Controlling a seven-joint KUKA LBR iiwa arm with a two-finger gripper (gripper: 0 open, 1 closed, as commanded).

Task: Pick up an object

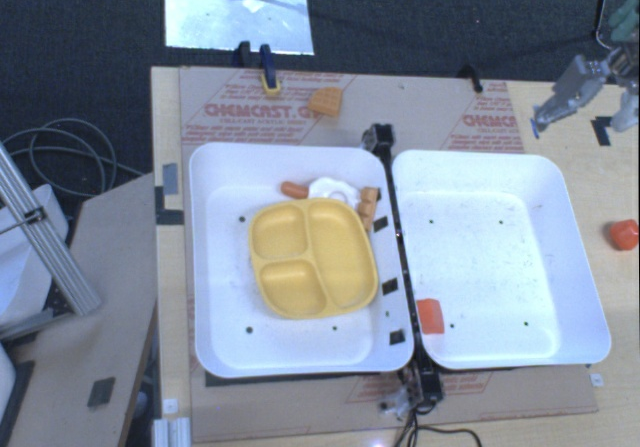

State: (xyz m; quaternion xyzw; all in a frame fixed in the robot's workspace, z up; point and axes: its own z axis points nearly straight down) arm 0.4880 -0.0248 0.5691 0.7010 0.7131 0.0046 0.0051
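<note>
A yellow divided plate (312, 257) lies in the left bin (215, 235). Behind it sit a small orange sausage-like piece (294, 190), a white object (333, 190) and a tan piece (368, 203). An orange-red block (430, 315) rests at the near left corner of the right bin (560, 235). My gripper (590, 117) hovers above the bench beyond the right bin's far right corner, well away from all of these. Its fingers stand apart with nothing between them.
A tan square piece (325, 101) lies on the bench behind the left bin, near a blue-and-yellow clamp (267, 70). A red object (623, 234) sits on the bench to the right of the right bin. Black clips (378, 136) join the bins.
</note>
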